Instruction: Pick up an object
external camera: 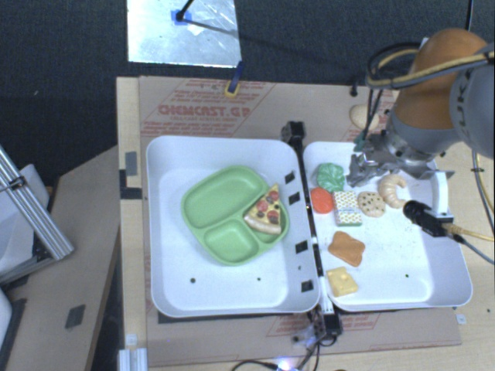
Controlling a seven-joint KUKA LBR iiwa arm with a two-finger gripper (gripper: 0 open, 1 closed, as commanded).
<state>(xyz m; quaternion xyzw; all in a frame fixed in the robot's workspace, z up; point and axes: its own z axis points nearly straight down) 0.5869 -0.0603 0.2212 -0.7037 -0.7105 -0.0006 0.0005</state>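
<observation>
Dark carpet all around, and in the middle sits the worktop [100, 199] with a brown cardboard sheet [209, 107] under two shallow white bins side by side. Left bin [166, 277] has a green divided plate [220, 207] in it, with a toy pizza slice [266, 211] lying in the plate's right-hand compartment.

Right bin [448, 284] is where all the toy food is. Near its top left corner there's a green leafy piece [331, 177], just below that a red-orange round thing [322, 201], then a checkered cracker-looking block [347, 207] touching a chocolate chip cookie [371, 203]. A croissant [393, 190] lies just right of the cookie. Further down the bin there's a piece of toast [346, 248] and, below it, a yellow cheese wedge [341, 282].

The arm [437, 91] comes in from the right, orange band on top, and the gripper [362, 170] is down over the upper part of the right bin, right between the leafy piece and the croissant, just above the cookie. Honestly can't tell from here if the jaws are spread or pinched, or whether they've got anything. A black cylindrical bit [421, 215] sticks out below the wrist, over the bin's right side.
</observation>
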